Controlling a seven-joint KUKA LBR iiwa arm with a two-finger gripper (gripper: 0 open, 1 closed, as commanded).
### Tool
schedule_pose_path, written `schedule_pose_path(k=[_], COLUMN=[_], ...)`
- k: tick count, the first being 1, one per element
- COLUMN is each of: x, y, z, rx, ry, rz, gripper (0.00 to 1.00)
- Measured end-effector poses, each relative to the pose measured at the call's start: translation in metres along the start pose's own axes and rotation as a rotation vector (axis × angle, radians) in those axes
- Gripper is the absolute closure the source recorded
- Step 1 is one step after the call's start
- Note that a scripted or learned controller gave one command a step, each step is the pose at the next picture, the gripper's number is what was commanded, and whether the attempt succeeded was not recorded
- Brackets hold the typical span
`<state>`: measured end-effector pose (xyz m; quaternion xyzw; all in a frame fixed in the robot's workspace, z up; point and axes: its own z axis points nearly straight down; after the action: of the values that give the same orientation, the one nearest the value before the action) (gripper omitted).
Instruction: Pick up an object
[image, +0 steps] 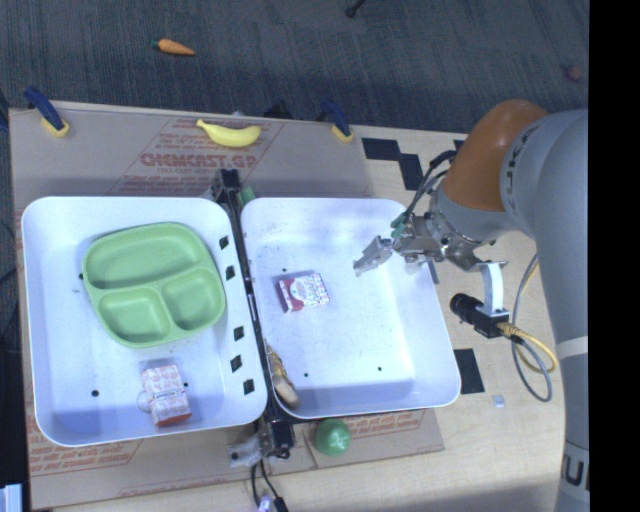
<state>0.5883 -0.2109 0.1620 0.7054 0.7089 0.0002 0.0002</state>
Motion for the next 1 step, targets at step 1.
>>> schedule_pose_path(k=[1], x=[0.0607], y=[-0.0444], z=[-0.0894], rx=[0.000], ry=[0.001], rz=[-0.001], gripper=[0.00])
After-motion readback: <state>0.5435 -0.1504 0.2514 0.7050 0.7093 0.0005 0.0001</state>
